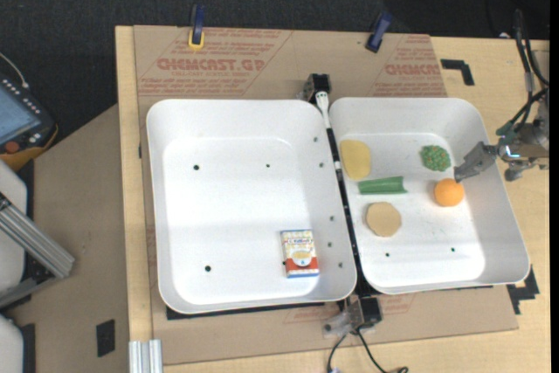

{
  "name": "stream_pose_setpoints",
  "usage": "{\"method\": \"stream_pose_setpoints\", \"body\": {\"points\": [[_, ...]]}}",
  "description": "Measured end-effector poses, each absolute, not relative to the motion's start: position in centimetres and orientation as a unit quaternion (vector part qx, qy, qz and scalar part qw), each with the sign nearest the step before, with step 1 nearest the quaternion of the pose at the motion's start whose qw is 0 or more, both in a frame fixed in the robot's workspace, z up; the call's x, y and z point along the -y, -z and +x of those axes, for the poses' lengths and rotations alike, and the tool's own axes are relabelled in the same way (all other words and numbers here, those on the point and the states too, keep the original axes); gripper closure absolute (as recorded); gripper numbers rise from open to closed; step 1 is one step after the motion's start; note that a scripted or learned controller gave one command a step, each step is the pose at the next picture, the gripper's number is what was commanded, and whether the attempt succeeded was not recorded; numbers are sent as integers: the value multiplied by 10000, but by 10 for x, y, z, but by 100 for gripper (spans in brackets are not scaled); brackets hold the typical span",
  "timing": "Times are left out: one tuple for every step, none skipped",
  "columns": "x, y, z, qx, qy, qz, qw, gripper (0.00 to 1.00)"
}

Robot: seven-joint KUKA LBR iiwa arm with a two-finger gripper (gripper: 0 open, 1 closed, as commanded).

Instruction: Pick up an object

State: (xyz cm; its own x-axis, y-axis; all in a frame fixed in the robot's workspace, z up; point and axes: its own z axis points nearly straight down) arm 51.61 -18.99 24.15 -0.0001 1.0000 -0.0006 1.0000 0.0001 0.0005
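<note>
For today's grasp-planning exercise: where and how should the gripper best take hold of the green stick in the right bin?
Probably across the middle of the green stick, coming straight down from above. It lies flat and is long and narrow, so the fingers should close on its long sides. The bin floor beside them looks free, though the yellow piece sits close.

The end effector (476, 160) enters at the right edge, its arm cut off there, and its fingers are too small to read. The print on the small box (300, 253) in the left bin (175, 214) is illegible.
</note>
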Motion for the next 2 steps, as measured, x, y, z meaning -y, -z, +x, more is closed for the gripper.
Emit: {"method": "stream_pose_setpoints", "body": {"points": [[190,-252,517,-7073,-7,7069,23,100],[226,-233,477,-7055,11,7087,-18,100]]}}
